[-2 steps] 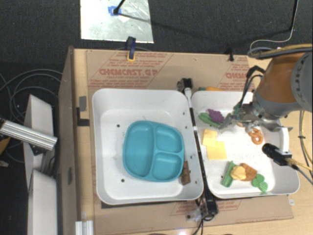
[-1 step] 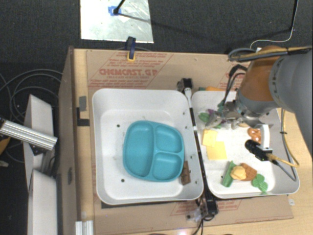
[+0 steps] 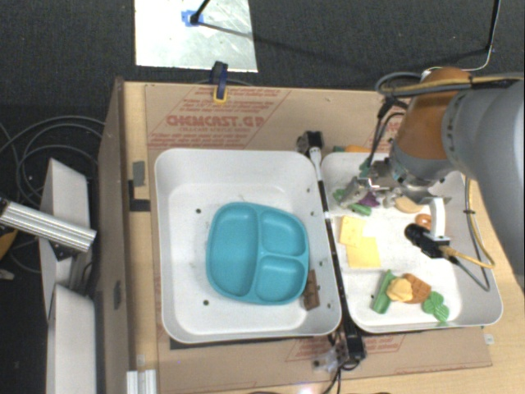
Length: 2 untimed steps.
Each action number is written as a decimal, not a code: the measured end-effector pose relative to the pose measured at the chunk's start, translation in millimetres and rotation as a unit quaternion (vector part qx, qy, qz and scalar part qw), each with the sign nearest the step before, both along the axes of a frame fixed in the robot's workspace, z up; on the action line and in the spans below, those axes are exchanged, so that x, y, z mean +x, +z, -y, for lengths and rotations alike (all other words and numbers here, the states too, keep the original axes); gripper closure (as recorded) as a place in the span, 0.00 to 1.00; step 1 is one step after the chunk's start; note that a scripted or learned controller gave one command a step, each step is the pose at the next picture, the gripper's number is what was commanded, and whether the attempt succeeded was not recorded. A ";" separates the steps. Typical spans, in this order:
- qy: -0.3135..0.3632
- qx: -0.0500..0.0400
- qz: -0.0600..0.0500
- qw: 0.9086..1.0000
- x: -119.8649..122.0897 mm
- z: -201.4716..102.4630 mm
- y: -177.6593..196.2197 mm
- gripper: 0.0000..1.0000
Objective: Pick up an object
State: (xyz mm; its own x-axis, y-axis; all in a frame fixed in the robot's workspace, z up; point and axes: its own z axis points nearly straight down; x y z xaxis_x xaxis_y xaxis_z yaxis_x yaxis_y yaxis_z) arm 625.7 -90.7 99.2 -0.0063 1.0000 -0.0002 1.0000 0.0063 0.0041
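Green toy (image 3: 383, 294) near front; gripper (image 3: 358, 192) above right bin (image 3: 484, 302).

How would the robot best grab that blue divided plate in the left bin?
Probably by the raised rim of the blue plate, coming straight down from above. It lies flat on the floor of the left bin, too wide to span, so only an edge fits between two fingers. The left edge has open floor beside it.

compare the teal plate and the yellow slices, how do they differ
The teal plate lies in the left bin; the yellow slices lie in the right bin. The plate is far larger and has three compartments; the slices are thin, flat squares. The plate is rounded; the slices have corners. Both lie flat.
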 end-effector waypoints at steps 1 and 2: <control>0.000 0.000 0.001 1.000 22.3 0.4 4.4 0.00; 0.000 0.000 -0.001 1.000 22.4 -4.8 -8.6 0.00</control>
